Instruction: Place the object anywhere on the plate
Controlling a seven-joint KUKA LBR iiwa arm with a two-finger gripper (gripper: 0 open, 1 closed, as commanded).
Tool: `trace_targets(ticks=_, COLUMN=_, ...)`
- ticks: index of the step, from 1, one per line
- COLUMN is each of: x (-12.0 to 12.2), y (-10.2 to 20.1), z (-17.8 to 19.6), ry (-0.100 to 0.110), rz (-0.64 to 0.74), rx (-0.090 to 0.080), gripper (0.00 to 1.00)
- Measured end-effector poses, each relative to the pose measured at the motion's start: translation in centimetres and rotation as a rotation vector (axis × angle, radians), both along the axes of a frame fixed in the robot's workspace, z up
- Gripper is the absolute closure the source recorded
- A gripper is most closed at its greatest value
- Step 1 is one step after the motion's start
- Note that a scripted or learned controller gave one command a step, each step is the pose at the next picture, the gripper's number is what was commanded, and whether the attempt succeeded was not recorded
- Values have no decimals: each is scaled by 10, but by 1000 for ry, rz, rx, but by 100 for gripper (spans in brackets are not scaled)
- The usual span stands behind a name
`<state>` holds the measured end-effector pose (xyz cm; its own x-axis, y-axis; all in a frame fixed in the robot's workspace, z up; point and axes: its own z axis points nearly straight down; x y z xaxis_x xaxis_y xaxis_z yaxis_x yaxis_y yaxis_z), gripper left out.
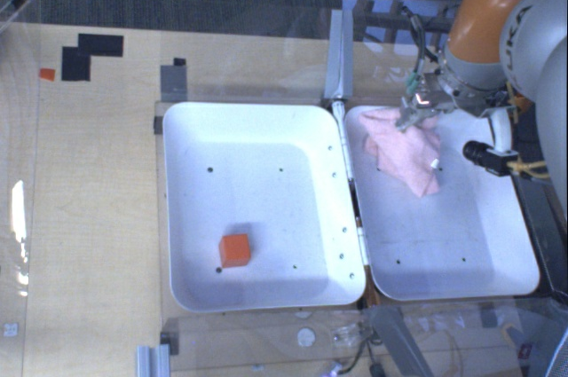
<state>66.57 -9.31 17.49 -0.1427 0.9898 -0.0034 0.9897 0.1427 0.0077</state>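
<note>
We record a light wooden bench (89,189) carrying two shallow white bins set side by side, their inner edges nearly touching along a metal divider. The left bin (257,145) holds one small orange block (235,250), which sits flat on the floor of the bin near its lower left corner, apart from the walls. The right bin (461,242) holds a crumpled pink cloth (406,152), which lies in the upper left part of that bin, close to the wall shared with the left bin.

The grey arm (532,38), with its orange band (486,3), reaches in from the right and stands over the upper edge of the right bin. The gripper (417,107) hangs at the top edge of the pink cloth, apparently in contact with the fabric there. We cannot tell from this view whether it is released or clenched, nor whether any cloth is caught in it.

On the bench to the upper left, well apart from the bins, we note black markers (89,54) and a small orange-red square (47,74).
</note>
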Motion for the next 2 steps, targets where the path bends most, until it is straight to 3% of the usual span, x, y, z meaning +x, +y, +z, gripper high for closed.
trace_targets(ticks=1, x=2, y=2, z=52, ry=-2, rz=8, rx=1, gripper=100)
trace_targets(ticks=2, x=-12, y=61, z=56, ry=-2, rz=414, rx=-2, gripper=100)
